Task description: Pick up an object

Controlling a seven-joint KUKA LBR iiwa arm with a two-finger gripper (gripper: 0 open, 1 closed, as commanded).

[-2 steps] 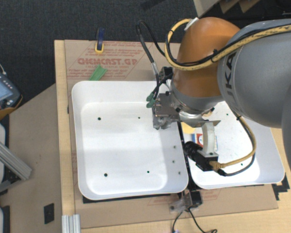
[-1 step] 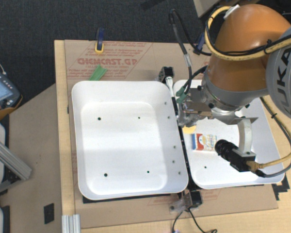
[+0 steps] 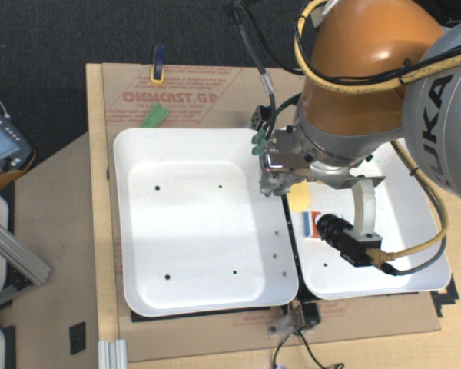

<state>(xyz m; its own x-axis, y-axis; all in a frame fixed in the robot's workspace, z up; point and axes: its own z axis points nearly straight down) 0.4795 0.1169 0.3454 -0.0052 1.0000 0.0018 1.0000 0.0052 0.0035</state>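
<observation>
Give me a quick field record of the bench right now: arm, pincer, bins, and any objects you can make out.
arm: grey with orange band, reaching in from the right, hanging over the right bin
pincer: hidden under the wrist; fingers not visible
left bin: white, shallow, small dark dots on its floor
right bin: white, largely covered by the arm
yellow object: in right bin near the divide, just below the wrist
red and blue object: in right bin, below the yellow one, partly hidden
held object: none seen

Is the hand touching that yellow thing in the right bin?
Cannot tell. In the camera view the arm's wrist covers the hand, and the yellow thing peeks out from right under it in the right bin.
</observation>
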